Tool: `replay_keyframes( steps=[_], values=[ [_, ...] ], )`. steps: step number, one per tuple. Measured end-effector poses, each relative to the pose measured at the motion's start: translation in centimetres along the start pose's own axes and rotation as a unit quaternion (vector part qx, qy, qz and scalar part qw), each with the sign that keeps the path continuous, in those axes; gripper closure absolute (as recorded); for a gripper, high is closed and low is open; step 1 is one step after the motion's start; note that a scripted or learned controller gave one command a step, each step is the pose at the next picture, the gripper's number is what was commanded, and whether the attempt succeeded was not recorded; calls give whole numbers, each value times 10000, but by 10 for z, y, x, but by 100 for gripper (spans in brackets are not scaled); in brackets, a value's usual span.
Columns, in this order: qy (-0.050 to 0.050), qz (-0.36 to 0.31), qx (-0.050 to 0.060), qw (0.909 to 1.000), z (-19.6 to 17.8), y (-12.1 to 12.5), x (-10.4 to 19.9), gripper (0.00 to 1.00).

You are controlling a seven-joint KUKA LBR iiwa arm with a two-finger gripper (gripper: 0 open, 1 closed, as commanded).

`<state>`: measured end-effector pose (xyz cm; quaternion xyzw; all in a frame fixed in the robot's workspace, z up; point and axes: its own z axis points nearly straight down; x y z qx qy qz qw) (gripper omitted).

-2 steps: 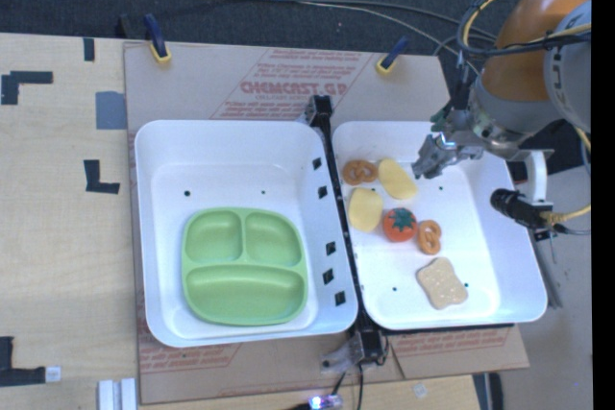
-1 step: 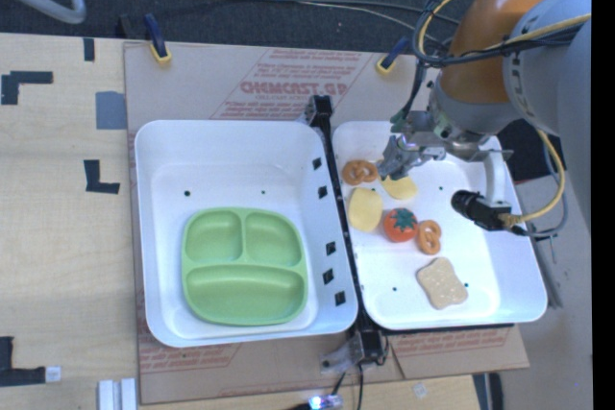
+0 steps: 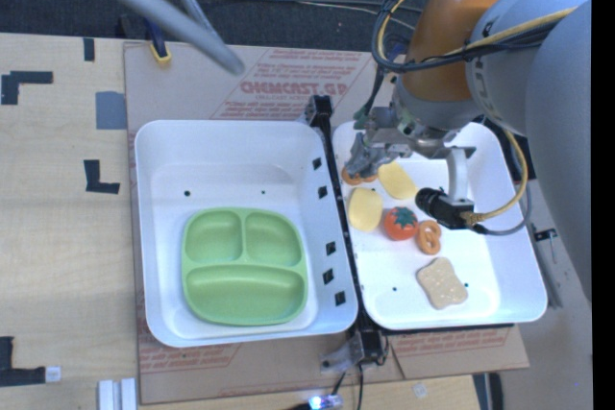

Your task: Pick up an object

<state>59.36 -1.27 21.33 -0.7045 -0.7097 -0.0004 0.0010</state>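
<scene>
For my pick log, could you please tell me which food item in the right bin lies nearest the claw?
The orange piece at the claw, by the bin divider; the yellow pieces, tomato and cracker lie farther off.

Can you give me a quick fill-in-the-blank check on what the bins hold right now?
1. The green divided plate lies in the ____ bin.
2. The tomato lies in the ____ bin.
3. The cracker lies nearer the camera than the ____.
4. The end effector hangs over the ____ bin.

Missing words: left; right; tomato; right
</scene>
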Motion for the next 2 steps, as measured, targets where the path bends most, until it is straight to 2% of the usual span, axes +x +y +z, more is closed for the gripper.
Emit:
replay_keyframes(
  steps=[2],
  values=[
    [-3, 5, 0, 10000, -18, 22, 101, 100]
  ],
)
